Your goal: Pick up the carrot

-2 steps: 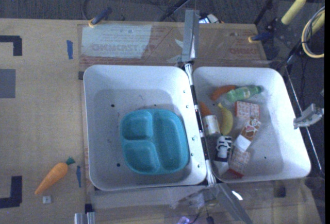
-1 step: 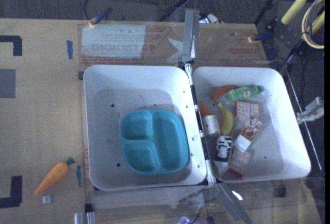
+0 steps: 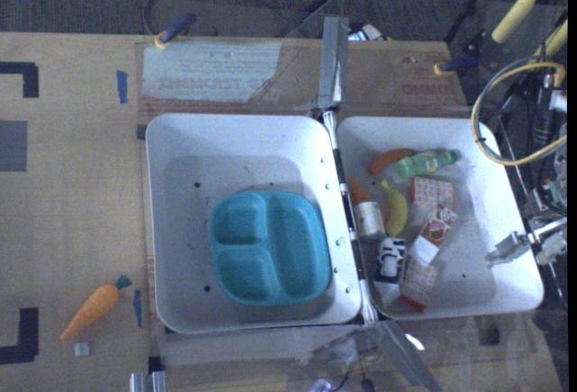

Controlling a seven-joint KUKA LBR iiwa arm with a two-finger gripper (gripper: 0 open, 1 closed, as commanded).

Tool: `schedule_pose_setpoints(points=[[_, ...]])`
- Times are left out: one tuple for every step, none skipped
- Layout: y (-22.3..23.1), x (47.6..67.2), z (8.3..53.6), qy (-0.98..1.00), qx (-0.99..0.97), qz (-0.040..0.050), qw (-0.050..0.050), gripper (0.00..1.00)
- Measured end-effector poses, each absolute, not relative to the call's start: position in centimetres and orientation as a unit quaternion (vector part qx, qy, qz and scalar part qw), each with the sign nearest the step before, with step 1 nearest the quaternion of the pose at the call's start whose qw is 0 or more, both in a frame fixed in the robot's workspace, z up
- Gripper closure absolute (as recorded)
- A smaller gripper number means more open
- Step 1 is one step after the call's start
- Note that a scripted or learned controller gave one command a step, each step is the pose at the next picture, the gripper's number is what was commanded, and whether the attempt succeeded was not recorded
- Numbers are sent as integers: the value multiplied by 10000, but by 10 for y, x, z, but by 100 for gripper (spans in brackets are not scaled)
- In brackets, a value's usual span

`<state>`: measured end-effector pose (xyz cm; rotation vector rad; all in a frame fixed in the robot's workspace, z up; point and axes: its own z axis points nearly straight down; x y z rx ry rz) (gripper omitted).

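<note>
An orange toy carrot (image 3: 90,310) with a small green top lies on the wooden bench, left of the left bin and outside both bins, near the front-left corner. My gripper (image 3: 516,246) hangs at the right rim of the right bin (image 3: 514,291), far from the carrot, and its shape is hard to make out against the cables. Nothing shows in its grasp.
The left bin (image 3: 171,147) holds a teal divided plate (image 3: 269,246). The right bin holds an orange item (image 3: 389,160), a green bottle (image 3: 425,163), a banana (image 3: 395,210), a white can (image 3: 369,219), small boxes (image 3: 433,196) and a black-and-white toy (image 3: 389,259). Cables (image 3: 505,111) loop at the right.
</note>
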<state>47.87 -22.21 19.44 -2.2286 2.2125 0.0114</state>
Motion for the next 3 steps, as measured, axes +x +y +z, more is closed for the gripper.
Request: schedule_pose_setpoints(points=[[-205,478,122,5812,-8137,51,4,0],[-212,479,260,4992,-8665,39,20,0],[-206,479,231,3277,-9448,54,22,0]])
